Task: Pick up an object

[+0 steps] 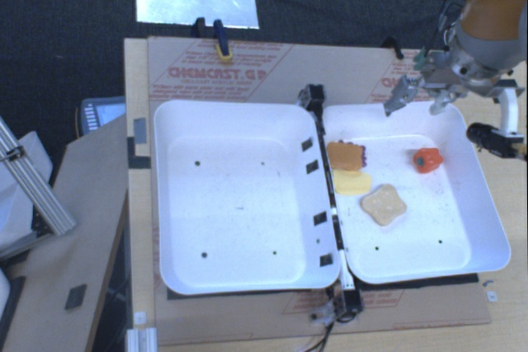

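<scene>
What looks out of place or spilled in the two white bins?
Nothing stands out. The red-orange pepper-like toy, beige bread-slice toy, pale yellow flat piece and orange block with purple edge all lie inside the right white bin.

The arm (495,4) runs off the frame at two o'clock, its upper part cut away. The gripper (419,96) is blurred (finger spacing unreadable). At nine o'clock, a silver rail (33,177) and a grey device (101,113) are partly cut off or hidden.

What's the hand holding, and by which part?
Nothing. The hand is open above the right bin's back rim, apart from the toy pepper, bread slice and other items.
</scene>
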Controlling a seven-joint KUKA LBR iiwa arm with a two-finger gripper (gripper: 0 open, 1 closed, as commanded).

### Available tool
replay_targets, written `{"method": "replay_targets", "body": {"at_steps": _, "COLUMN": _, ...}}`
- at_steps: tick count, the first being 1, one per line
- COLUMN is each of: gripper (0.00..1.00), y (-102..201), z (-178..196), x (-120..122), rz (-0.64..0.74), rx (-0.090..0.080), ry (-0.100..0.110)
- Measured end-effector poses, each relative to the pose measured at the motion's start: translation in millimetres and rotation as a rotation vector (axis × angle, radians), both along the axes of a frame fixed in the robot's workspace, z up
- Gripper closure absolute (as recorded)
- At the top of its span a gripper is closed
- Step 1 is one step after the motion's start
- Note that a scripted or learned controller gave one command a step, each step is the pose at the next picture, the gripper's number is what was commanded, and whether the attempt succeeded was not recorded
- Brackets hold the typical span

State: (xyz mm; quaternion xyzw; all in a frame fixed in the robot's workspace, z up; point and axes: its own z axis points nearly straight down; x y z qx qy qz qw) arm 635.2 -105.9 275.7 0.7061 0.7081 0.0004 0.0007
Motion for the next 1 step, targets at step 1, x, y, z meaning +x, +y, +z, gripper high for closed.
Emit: {"method": "replay_targets", "body": {"at_steps": 1, "gripper": 0.00, "y": 92.2, "z": 13.5, "x": -25.8, "rz": 0.011, "rx": 0.004, "ry": 0.000}}
